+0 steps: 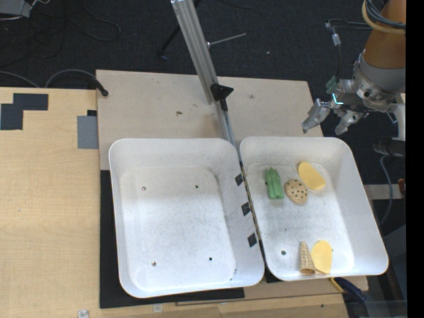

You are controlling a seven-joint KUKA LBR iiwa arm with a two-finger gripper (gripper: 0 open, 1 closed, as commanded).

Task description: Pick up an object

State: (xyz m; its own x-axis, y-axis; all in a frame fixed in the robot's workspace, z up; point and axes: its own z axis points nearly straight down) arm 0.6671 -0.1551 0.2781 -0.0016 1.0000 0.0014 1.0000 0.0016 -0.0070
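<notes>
Five items in right bin (pixel 361 197); hand (pixel 331 119) spread open, holding nothing, above far rim.

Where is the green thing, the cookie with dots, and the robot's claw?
green thing (pixel 273 183), camera view, middle of its body in the right bin.
cookie with dots (pixel 296 191), camera view, centre of its spotted top.
claw (pixel 331 120), camera view, between its fingertips, above the right bin's far edge.
</notes>
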